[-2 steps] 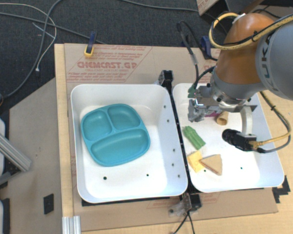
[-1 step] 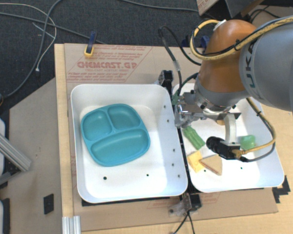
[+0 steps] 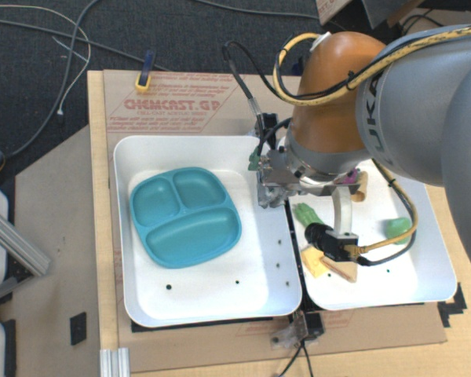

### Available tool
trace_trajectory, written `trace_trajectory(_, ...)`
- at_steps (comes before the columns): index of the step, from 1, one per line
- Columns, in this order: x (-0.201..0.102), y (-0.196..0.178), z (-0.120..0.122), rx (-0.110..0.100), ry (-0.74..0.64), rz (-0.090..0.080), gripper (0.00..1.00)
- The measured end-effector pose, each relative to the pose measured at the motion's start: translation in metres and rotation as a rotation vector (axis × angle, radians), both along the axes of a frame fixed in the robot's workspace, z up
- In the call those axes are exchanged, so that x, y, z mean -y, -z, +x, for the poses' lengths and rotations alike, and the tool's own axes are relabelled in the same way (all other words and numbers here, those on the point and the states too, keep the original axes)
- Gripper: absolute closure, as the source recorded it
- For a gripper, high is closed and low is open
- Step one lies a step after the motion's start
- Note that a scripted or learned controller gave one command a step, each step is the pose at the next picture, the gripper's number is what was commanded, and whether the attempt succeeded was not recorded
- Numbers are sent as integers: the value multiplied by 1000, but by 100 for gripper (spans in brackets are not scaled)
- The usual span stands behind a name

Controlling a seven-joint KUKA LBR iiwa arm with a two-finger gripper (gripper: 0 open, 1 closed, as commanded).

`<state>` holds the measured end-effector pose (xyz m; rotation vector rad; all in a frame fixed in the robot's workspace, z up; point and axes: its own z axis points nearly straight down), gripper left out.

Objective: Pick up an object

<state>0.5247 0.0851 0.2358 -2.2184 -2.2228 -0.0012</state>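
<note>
Well, from the camera view you find the hand (image 3: 267, 190) low over the wall where the two bins meet, tucked under the orange wrist band. You cannot tell from this angle whether it is spread apart or closed together, and nothing shows in its grip. Out beyond the hand, away from the arm, the teal divided plate (image 3: 187, 214) lies flat in the left bin (image 3: 125, 210), near the hand but apart from it. On the arm's side of the hand, in the right bin (image 3: 424, 289), the small green piece (image 3: 305, 212) sits just beside it. The yellow piece (image 3: 317, 267) and the tan block (image 3: 344, 272) touching it lie further toward the front rim, and a second green object (image 3: 398, 228) lies well off under the arm. By my judgement the pick is not yet made: everything rests on a bin floor, so the grasp and the lift are both left.
</note>
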Motion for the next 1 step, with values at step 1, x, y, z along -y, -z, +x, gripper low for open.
trace_trajectory(1,0,0,0,0,1,0,0)
